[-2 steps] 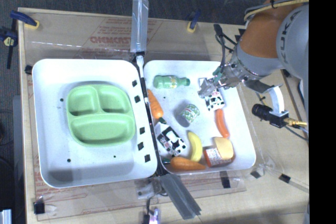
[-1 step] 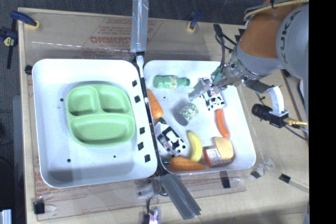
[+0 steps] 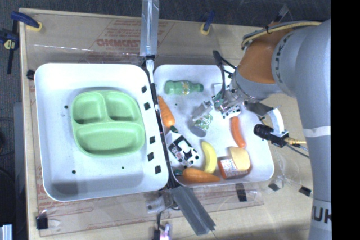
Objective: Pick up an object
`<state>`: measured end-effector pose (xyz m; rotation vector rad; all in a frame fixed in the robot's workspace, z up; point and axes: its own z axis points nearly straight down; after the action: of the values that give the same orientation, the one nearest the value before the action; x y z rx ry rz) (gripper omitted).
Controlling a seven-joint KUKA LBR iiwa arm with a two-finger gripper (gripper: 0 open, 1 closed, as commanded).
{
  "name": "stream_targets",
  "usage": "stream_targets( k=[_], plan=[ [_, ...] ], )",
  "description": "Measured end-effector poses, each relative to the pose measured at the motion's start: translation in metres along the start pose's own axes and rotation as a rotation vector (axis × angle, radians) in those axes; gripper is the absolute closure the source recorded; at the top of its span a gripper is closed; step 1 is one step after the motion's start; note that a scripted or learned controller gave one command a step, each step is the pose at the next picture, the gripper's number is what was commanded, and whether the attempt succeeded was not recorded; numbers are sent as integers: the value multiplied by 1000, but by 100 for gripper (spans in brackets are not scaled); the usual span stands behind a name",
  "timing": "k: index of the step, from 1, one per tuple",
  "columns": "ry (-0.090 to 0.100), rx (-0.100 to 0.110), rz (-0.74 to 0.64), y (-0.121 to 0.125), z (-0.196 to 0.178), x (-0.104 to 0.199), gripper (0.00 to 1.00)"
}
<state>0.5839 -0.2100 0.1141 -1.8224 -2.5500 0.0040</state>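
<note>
**Desk:** Where's your pincer right now?

**Me:** I've got the gripper [image 3: 225, 105] low in the right bin [image 3: 264, 168], near its upper middle. From my feed I can't tell whether it is spread or pressed together; the wrist covers it.

**Desk:** Anything under it?

**Me:** A crumpled clear wrapper [image 3: 202, 120] sits just left of the tip, possibly touching it. I can't say it's pinched.

**Desk:** And around that?

**Me:** A green bottle [image 3: 183, 87] lies on its side above-left. An orange sausage [image 3: 238, 131] lies just below the gripper. One carrot [image 3: 165, 112] rests along the divider, another carrot [image 3: 199, 176] at the bottom wall. Between them I see a black-and-white toy [image 3: 184, 152], a banana [image 3: 208, 155] and a small red-labelled can [image 3: 229, 167].

**Desk:** The other bin?

**Me:** The left bin [image 3: 50, 177] holds a green divided plate [image 3: 108, 122], well apart from the arm.
</note>
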Motion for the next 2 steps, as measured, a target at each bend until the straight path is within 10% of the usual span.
stream_targets(
  k=[1,2],
  plan=[
    [0,0,86,6,26,8,0],
    [4,5,80,6,19,9,100]
  ],
)
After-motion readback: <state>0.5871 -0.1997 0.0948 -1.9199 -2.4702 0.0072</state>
